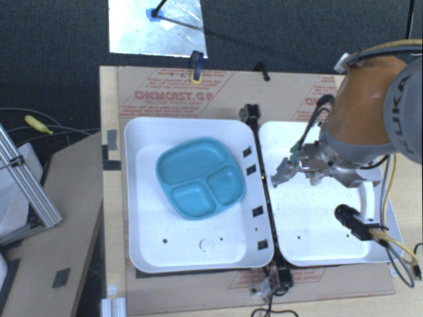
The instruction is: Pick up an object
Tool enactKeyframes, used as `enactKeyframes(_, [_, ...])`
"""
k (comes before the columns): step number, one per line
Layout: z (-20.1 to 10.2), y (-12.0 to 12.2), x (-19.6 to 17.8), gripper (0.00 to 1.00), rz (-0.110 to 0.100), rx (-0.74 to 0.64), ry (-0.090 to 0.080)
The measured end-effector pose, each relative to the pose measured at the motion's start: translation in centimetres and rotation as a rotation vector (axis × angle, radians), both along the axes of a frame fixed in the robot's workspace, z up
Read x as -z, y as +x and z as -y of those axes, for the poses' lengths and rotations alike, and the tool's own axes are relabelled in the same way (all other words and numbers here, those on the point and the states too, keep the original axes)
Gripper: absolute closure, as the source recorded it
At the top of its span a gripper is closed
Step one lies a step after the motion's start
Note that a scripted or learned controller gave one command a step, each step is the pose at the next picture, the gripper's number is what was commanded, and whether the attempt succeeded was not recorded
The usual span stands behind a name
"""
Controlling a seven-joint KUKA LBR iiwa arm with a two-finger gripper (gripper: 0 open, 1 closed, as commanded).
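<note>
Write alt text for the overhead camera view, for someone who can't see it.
A blue divided plate lies in the left white bin. From the right, a grey and orange robot arm holds its gripper over the right white bin.

Grey KUKA arm (390, 104) wearing an orange band

Black cables are running along its wrist, dark lettering is showing on the grey casing, and a metallic gripper (283, 172) is sitting at its end.

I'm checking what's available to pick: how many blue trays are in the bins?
1. A blue divided tray lies in the left bin, near its middle. The arm covers part of the right bin, so something could be hidden beneath it.
</note>
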State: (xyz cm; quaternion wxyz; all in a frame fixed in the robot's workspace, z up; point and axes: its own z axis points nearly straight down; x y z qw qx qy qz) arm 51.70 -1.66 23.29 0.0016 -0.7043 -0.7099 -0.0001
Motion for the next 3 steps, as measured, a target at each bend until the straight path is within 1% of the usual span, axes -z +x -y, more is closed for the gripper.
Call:
enactKeyframes(1, [-7.7, 7.8, -2.2, 0.0, 0.012, -0.003, -0.001])
enactKeyframes(2, [-8.0, 9.0, -13.5, 0.0, 0.016, 0.002, -0.001])
enactKeyframes(3, [-17.0, 2.6, -8.6, 0.0, -0.003, -0.003, -0.001])
